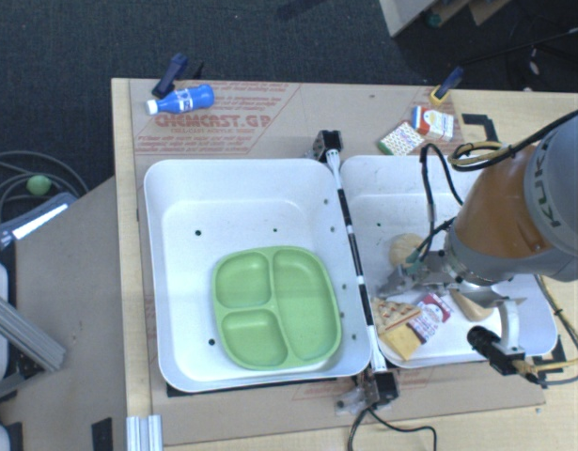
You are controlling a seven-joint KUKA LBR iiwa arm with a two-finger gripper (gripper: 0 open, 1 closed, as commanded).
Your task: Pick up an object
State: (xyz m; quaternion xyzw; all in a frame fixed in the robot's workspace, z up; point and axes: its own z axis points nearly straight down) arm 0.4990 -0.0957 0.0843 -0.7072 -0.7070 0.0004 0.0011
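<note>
— Dark carpet surrounds the wooden bench (270, 120) with two white bins. What's in the left bin (176, 252)?

— A green divided tray (274, 306) near the front.

— And the right bin (382, 186)?

— A waffle-patterned yellow piece (398, 327), a red-and-white packet (431, 316) touching it, and a tan round object (405, 248) behind. The grey-and-orange arm (505, 219) hangs over them.

— The gripper (413, 272)?

— Low among those items, beside the tan object; I cannot tell whether it's spread or pinched.

— Beyond the bins?

— A blue-and-white bottle (180, 100), small boxes (415, 132).

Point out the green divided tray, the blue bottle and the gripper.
Green divided tray (276, 306), camera view: central ridge.
Blue bottle (183, 100), camera view: body.
Gripper (408, 272), camera view: fingertip area.
</note>
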